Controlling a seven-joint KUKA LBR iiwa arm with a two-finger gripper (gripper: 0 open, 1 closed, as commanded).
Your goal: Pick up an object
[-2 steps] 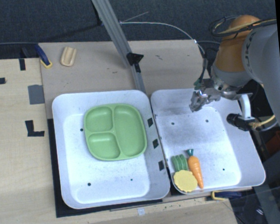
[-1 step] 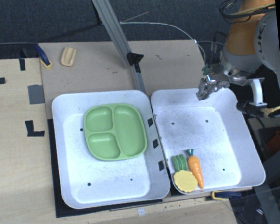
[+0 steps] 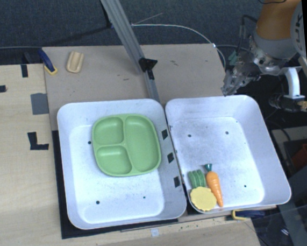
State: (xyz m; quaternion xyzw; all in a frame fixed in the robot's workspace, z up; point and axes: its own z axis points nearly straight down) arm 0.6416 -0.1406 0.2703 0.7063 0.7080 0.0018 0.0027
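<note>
Broadly, the bench [image 3: 100, 79] is a wooden top with strips of dark tape at its left, and it bears two white bins side by side. At the upper right the arm [image 3: 279, 21], orange and grey, comes in over the bench's edge. A grey pole [image 3: 126, 33] slants down from the top to the seam between the bins.

The left bin [image 3: 78, 208] holds a green plate [image 3: 127, 144] with three compartments, lying flat in its upper middle. The right bin [image 3: 252, 137] holds its things in the near-left corner: a carrot [image 3: 215, 187] with its green top pointing away, a green piece [image 3: 196, 179] just left of it, and a yellow disc [image 3: 203, 199] touching the carrot's lower side.

The tool [image 3: 235, 80] hangs just beyond the right bin's far rim, well apart from the carrot group; whether it is open or closed I cannot tell.

On the bench's far left lie a tan block [image 3: 74, 62] and a blue and yellow clip [image 3: 46, 61].
</note>
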